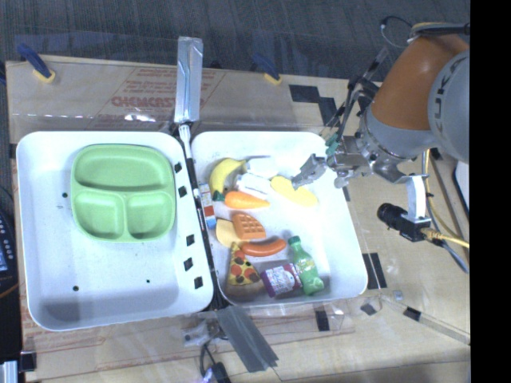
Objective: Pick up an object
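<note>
A: Camera view, fixed overhead. Hand (307,171) sits low over the upper right part of the right bin (345,228), just beside a pale yellow piece (292,190), possibly touching it. I cannot tell whether its fingers are apart or together, and nothing is visibly between them.

B: Likely target?

A: That yellow piece, judged from nearness. It looks like hollow toy plastic: light, stiff, smooth (so likely slippery). I would take it across its narrow width, near the middle, not at the tapered end.

B: Count, right bin?

A: One banana (223,171), one carrot (246,200), one white piece (254,183), one waffle-like square (248,226), one sausage (264,247), one pizza slice (240,271), one green bottle (304,265), one dark wrapped packet (279,278), plus the yellow piece. Nine in all, though the pile overlaps and something small may be hidden.

B: Left bin?

A: Left bin (40,238) holds one green divided tray (124,191), three compartments. Two bins on the worktop (415,294), touching along the centre.

B: Risk?

A: Items crowd one another; the carrot and white piece lie just beside the target.
</note>
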Available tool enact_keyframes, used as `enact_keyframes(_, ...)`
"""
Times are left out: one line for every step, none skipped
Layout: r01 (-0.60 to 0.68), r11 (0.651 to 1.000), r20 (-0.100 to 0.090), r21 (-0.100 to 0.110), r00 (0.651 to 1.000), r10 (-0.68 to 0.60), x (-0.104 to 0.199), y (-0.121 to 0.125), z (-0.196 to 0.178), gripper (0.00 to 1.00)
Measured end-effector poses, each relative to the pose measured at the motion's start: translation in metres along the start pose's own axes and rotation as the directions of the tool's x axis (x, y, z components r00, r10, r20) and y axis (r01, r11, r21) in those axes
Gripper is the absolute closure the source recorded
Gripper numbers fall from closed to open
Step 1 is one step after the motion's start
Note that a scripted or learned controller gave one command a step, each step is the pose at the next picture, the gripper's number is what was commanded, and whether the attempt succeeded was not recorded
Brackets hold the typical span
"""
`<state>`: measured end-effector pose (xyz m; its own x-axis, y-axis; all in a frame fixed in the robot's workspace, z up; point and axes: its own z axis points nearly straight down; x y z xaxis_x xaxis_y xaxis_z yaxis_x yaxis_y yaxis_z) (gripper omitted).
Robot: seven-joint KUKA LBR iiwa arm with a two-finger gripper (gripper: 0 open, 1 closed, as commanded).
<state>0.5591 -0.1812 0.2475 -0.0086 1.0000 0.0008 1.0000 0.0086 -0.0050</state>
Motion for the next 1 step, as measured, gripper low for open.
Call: enact_keyframes(-0.063,0.998,0.0,0.003,0.998,0.063,-0.0231,0.0552,0.1039,0.0)
